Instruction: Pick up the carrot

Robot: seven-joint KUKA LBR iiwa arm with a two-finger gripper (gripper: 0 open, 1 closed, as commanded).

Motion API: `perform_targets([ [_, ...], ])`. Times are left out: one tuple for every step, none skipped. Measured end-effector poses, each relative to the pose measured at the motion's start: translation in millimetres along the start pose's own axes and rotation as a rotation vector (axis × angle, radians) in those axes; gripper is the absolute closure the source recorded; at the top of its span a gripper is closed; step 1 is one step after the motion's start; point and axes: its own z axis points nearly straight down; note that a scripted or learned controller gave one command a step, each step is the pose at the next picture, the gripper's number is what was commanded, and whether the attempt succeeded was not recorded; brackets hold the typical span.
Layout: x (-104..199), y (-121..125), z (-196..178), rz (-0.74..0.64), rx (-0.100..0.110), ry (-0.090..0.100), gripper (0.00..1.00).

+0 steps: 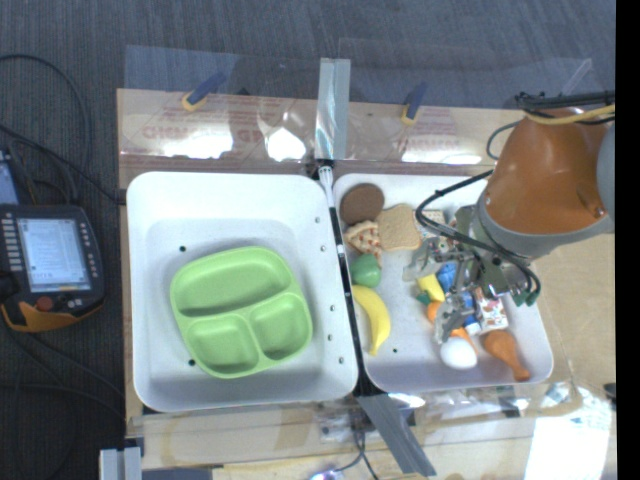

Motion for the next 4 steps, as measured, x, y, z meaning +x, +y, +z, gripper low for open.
perform_targets([
  [13.0, -9.6, 106.3, -0.059, 0.009, -0.022, 0.00],
  [10.8, -9.1, 95.3, -0.060, 0.012, -0.027, 1.00],
  [-27.1, 54.9, -50.4, -0.119, 0.008, -0.024, 1.00],
  [-24.2, 54.0, -44.3, -0.116, 0.004, -0.011, 0.00],
])
